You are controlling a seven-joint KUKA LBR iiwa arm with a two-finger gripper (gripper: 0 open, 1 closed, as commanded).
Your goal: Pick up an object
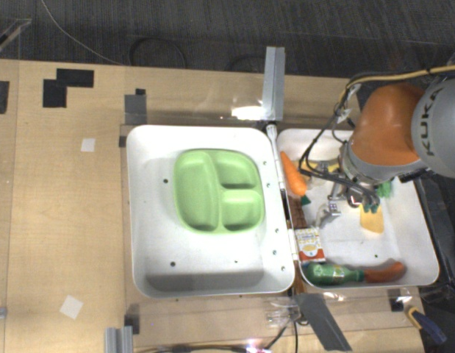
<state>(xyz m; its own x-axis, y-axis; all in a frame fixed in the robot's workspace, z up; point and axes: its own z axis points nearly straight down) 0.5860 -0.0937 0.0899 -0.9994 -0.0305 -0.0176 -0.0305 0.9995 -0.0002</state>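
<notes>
Arm: grey, orange-banded, over the right white bin (425,248)
Gripper (343,201): jaw state cannot be told
Left white bin (150,197): green sectioned plastic plate (216,190)

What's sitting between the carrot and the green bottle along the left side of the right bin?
In the camera view, a small red-and-white packet lies between the orange carrot and the green bottle, with a dark brown strip just above it.

The counter (58,219) is light wood and carries two white bins touching side by side: the left bin (150,271) and the right bin (425,248). Black marks (65,87) lie near its far-left edge.
</notes>
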